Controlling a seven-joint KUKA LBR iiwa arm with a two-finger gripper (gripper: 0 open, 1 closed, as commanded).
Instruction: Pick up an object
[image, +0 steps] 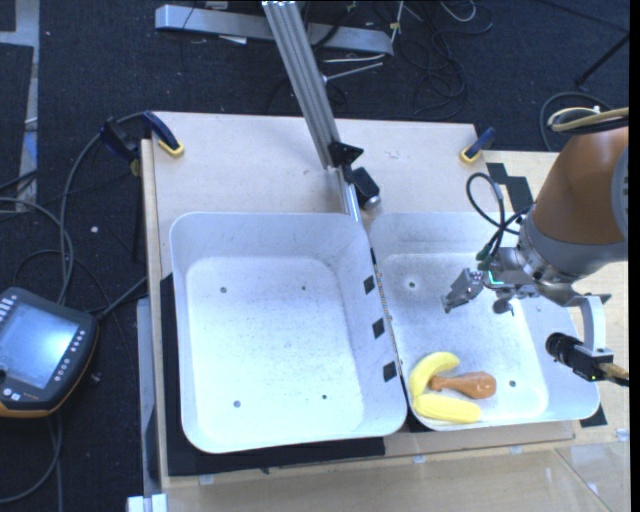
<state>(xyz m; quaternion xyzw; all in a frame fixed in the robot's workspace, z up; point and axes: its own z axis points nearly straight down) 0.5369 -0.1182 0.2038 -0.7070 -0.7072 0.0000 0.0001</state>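
Gripper sits over the right bin, roughly mid-bin, above the floor; nothing visible between its parts; can't tell whether it's clenched or released from this angle. Banana lies at the near edge of the right bin, curled around an orange-brown drumstick-shaped toy, the two touching; both well apart from the gripper, on its near side. Left bin sits alongside, rims overlapping at the centre.
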